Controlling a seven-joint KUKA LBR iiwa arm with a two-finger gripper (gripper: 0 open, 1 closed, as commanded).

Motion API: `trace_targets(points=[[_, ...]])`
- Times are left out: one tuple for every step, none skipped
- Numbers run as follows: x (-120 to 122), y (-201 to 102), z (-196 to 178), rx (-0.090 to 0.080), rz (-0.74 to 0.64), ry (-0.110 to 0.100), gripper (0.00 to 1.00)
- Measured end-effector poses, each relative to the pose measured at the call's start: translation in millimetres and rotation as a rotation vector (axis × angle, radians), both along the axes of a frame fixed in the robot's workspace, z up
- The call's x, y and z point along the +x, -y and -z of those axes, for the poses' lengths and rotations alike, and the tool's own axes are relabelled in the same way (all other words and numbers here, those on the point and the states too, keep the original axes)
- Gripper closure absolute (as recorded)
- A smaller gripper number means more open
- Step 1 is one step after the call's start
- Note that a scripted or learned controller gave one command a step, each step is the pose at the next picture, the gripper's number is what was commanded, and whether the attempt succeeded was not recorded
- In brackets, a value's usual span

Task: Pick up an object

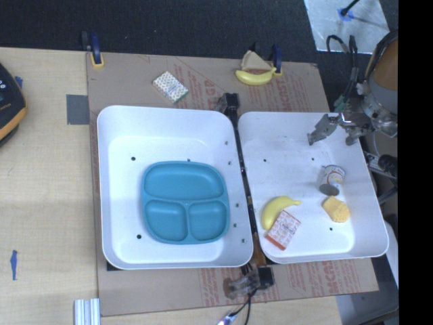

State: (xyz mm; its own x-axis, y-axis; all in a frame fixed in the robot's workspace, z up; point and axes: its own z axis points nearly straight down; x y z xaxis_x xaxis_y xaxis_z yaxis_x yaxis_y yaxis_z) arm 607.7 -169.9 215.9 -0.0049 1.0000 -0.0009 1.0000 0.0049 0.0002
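Observation:
The right bin (358,249) holds a yellow banana (276,208), a red-and-white packet (283,229) touching it, a small tin can (332,176) lying on its side, and a yellow lumpy piece (336,210). My gripper (333,136) hangs over the far right part of this bin, above the can. Its two fingers (318,135) are spread open with nothing between them. The grey arm with its orange band (384,66) comes in from the right edge.
The left bin (115,134) holds a blue divided plate (184,202). Behind the bins on the cardboard lie a second banana with a sandwich-like piece (256,72) and a patterned packet (170,86). A black-and-yellow device (8,103) sits at the far left.

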Motion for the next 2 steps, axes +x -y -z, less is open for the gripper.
trace_targets(points=[[4, 43, 24, 0.000, 0.002, -0.002, 0.00], [-11, 41, 63, 0.000, 0.000, -0.003, 0.00]])
